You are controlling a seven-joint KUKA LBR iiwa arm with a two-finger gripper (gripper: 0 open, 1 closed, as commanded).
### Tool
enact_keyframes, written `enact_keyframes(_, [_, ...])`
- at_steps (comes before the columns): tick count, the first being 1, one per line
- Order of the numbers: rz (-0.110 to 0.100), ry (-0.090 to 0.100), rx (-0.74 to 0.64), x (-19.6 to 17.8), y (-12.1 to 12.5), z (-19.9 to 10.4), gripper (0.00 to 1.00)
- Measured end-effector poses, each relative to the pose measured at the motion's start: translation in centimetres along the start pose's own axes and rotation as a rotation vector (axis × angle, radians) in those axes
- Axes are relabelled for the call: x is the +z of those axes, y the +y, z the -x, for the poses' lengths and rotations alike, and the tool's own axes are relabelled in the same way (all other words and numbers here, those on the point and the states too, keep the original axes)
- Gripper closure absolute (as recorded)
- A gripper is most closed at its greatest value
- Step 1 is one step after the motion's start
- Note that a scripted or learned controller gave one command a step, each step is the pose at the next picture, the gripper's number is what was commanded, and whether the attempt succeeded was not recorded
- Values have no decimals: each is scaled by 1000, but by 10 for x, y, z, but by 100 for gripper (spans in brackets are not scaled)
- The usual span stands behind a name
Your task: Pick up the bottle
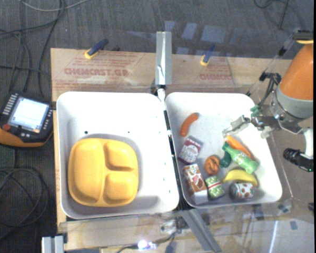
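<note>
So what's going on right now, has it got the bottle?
Gripper above right bin, nothing visibly held. Green bottle lying in bin, not picked. Carrot touching it, banana just below.

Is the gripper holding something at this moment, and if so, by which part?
Nothing is held. The gripper hangs over the right bin, apart from the green bottle, which lies among the toy foods.

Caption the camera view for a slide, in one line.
Gripper hovers over the right bin, just above the green bottle lying among toy foods; yellow tray sits in the left bin.
</note>
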State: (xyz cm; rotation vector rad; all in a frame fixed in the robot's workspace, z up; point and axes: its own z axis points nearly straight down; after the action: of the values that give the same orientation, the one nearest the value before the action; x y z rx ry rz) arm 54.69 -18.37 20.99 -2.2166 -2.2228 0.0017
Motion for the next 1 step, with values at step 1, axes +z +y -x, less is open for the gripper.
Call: enact_keyframes(1, [-1,9,-262,88,13,33,0])
